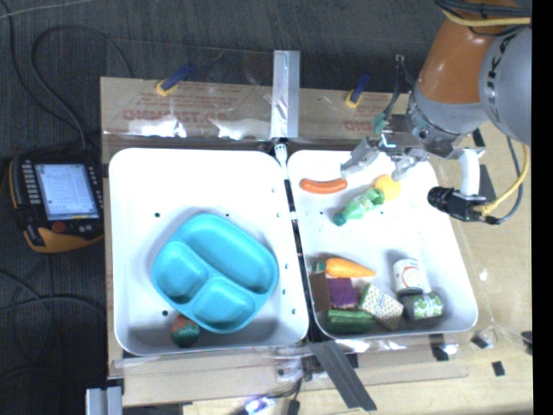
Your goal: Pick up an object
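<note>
The gripper [381, 161] hangs over the far part of the right white bin [449, 249], fingers spread and holding nothing; the small yellow toy piece [387, 187] lies just below the fingers, touching a green plastic bottle [358, 206].

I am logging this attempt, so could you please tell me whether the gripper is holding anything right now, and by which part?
Nothing is held. The gripper hangs open above the right bin, with nothing between its fingers; the green bottle lies just below it.
</note>
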Motion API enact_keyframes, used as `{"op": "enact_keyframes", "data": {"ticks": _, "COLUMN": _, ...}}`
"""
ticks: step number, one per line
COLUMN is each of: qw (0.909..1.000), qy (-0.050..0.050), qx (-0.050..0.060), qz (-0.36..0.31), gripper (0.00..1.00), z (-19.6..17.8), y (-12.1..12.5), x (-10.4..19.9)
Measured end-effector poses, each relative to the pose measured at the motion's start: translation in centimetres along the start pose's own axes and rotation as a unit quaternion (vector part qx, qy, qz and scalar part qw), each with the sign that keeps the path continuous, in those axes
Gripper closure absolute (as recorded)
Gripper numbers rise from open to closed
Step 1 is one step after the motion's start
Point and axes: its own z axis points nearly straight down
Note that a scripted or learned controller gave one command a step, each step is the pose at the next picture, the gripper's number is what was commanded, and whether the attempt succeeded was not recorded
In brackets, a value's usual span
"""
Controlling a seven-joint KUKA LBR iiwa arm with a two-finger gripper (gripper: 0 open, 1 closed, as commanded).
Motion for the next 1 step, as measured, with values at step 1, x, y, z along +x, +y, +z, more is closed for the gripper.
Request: {"op": "enact_keyframes", "data": {"ticks": 1, "qw": 0.9944, "qy": -0.001, "qx": -0.003, "qz": -0.106, "gripper": 0.0, "z": 15.19, "y": 2.31, "x": -2.19}}
